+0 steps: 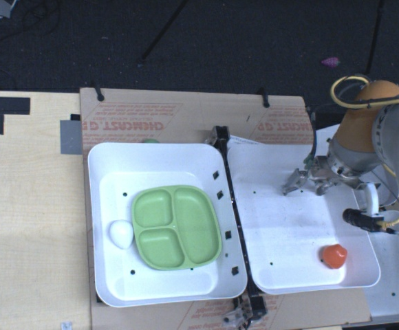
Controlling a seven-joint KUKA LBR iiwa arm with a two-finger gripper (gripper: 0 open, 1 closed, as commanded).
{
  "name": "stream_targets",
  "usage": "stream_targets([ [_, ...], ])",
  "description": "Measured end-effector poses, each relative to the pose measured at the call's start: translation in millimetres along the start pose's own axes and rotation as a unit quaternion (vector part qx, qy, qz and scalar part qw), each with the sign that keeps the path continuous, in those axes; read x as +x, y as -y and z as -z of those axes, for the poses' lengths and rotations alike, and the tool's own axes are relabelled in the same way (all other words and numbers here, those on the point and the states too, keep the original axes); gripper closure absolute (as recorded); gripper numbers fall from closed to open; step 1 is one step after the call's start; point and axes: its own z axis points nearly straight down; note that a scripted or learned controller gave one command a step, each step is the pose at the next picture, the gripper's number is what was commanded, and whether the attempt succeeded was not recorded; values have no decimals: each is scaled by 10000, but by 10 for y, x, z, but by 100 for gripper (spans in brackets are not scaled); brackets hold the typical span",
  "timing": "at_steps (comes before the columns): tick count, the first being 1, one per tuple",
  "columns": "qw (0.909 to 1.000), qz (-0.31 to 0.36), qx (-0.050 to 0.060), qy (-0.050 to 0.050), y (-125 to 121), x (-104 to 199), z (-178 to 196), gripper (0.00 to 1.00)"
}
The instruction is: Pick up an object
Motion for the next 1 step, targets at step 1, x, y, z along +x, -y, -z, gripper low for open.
stream_targets([
  [1,10000,7,-17,5,-11,-2,130,100],
])
